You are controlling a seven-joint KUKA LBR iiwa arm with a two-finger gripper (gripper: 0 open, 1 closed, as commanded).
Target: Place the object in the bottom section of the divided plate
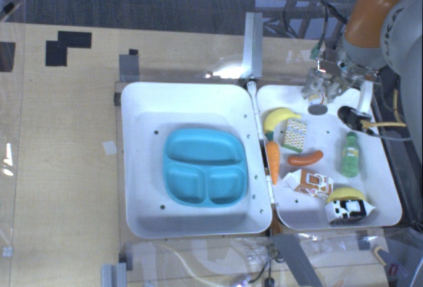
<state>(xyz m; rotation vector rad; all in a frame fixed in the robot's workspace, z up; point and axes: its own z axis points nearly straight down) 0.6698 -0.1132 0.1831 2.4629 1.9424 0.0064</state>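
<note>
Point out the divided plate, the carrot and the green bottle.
plate [201, 150]: camera view, on the ridge between its sections.
carrot [272, 161]: camera view, on the middle of its orange body.
bottle [349, 157]: camera view, on the middle of its body.

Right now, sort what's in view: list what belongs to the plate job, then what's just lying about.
Job: blue divided plate in the left bin; gripper over the right bin.

Possible picks or clutter, all in the right bin: banana, carrot, sausage, green bottle, spotted packet, carton.
</note>
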